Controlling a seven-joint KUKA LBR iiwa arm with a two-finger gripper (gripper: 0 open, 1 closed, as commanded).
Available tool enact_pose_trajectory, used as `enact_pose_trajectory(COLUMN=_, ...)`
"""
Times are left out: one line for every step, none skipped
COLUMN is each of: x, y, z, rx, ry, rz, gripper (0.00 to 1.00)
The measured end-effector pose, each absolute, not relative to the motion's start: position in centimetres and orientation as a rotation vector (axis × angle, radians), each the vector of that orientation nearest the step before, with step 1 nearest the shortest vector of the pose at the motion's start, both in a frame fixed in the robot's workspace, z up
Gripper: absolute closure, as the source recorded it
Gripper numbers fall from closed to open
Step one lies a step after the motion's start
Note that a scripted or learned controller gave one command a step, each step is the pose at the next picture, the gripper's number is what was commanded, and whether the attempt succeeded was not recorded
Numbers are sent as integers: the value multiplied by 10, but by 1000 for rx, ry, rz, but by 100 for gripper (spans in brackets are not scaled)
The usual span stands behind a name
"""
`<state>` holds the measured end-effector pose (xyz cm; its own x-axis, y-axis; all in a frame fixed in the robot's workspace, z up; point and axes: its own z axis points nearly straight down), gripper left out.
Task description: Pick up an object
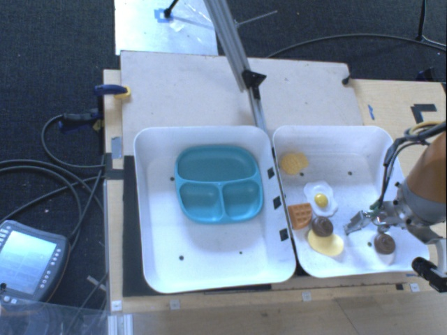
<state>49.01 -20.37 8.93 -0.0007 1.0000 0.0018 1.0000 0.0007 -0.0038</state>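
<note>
My gripper hangs low over the right part of the right bin, reaching in from the right edge. A brown round piece lies just below and to the right of it, close but apart. To the gripper's left sit a toy fried egg, an orange cracker, a second brown round piece and a yellow disc, clustered together. A yellow round biscuit lies alone toward the bin's back left.
The left bin holds a blue divided plate. A grey pole slants down to the wall between the bins. Cables and a handheld pendant lie on the floor at the left.
</note>
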Motion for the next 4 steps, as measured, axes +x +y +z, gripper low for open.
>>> enact_pose_trajectory(x=492, y=-205, z=103, rx=-2223, ry=-2224, rz=-3, gripper=100)
enact_pose_trajectory(x=496, y=-210, z=147, rx=-2221, ry=-2230, rz=-4, gripper=100)
enact_pose_trajectory(x=490, y=-206, z=200, rx=-2220, ry=-2233, rz=-5, gripper=100)
enact_pose_trajectory(x=491, y=-206, z=213, rx=-2217, ry=-2232, rz=-3, gripper=100)
